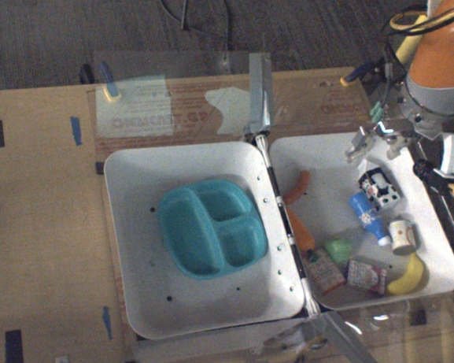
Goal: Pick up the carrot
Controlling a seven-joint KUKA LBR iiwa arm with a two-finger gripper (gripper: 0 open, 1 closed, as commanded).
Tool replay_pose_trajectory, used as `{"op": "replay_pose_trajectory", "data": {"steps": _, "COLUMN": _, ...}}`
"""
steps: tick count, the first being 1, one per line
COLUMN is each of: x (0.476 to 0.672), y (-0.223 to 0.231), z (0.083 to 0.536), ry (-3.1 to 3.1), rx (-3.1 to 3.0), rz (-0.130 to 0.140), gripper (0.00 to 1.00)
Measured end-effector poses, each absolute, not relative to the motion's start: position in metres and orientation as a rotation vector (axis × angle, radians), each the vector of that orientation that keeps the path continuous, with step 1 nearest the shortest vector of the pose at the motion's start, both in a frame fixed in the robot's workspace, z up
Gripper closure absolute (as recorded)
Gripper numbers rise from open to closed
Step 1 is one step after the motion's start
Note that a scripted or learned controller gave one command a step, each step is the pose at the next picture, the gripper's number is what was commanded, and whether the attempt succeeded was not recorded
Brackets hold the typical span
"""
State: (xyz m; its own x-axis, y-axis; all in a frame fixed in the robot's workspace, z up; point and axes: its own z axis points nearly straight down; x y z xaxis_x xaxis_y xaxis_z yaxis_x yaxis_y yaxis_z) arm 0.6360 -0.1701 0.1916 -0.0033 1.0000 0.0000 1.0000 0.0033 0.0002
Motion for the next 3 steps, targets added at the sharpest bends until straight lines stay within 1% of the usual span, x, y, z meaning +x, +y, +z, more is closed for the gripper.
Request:
{"op": "replay_pose_trajectory", "data": {"steps": 1, "x": 0.561, "y": -0.164, "z": 0.101, "ry": 2.149, "rx": 2.290, "rz": 0.002, "gripper": 0.00}}
{"op": "replay_pose_trajectory", "data": {"steps": 2, "x": 0.487, "y": -0.109, "z": 0.089, "ry": 2.350, "rx": 2.068, "rz": 0.007, "gripper": 0.00}}
{"op": "replay_pose_trajectory", "data": {"steps": 3, "x": 0.480, "y": -0.153, "z": 0.148, "ry": 2.395, "rx": 2.030, "rz": 0.001, "gripper": 0.00}}
